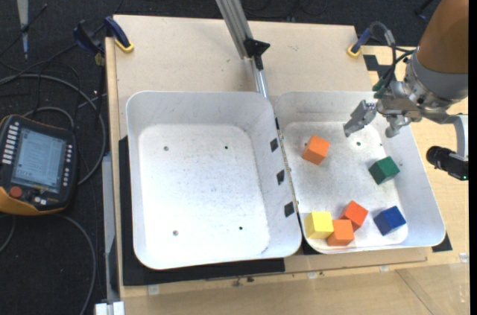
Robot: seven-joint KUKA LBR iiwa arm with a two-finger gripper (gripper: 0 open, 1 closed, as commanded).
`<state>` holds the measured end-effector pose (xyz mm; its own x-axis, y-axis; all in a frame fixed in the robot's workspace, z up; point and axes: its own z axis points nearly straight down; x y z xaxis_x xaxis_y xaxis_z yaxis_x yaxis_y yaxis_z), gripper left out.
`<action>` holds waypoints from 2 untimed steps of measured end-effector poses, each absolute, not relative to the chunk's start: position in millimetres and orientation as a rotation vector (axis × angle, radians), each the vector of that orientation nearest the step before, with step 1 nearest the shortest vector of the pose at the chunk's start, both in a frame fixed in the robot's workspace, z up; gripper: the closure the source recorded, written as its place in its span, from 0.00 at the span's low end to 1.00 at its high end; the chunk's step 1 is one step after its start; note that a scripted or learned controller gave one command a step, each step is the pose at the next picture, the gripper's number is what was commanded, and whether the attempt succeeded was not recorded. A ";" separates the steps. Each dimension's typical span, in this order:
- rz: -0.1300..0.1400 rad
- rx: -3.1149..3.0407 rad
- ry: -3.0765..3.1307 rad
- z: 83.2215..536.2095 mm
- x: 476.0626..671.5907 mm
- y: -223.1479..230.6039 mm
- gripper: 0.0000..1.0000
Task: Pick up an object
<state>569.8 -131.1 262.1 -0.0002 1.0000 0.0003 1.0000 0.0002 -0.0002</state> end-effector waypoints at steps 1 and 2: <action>-0.003 -2.217 -2.225 126.6 609.6 -119.7 0.00; -0.006 -2.216 -2.230 96.6 617.5 -101.9 0.00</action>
